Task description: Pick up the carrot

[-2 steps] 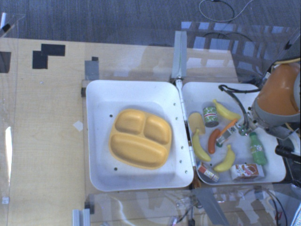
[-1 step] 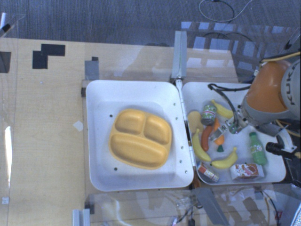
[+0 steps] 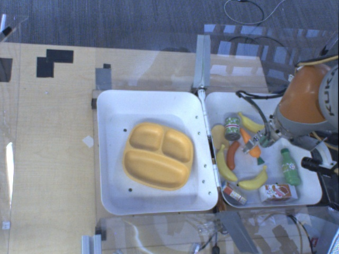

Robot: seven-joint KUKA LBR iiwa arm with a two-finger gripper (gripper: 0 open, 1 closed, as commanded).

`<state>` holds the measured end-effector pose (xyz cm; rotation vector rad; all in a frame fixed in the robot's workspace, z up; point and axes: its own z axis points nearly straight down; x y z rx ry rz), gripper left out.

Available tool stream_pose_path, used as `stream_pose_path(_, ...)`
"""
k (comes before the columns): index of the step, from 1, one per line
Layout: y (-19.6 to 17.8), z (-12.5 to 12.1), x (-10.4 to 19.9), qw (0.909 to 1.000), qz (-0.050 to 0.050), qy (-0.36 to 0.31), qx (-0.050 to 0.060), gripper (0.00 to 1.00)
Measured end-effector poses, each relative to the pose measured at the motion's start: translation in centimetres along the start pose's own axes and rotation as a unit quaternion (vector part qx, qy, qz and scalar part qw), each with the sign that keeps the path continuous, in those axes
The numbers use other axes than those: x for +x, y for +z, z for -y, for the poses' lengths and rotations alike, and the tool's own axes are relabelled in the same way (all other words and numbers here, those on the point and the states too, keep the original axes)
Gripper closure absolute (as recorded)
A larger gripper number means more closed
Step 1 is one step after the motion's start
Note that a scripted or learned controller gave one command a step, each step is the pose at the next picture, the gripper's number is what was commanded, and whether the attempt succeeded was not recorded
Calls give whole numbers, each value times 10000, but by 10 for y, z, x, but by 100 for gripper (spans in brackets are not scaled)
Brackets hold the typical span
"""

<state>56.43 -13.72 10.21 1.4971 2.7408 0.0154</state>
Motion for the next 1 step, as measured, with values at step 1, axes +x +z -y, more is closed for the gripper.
stream_pose_path(1,-116,-35,50,9989,-30,459,55,100)
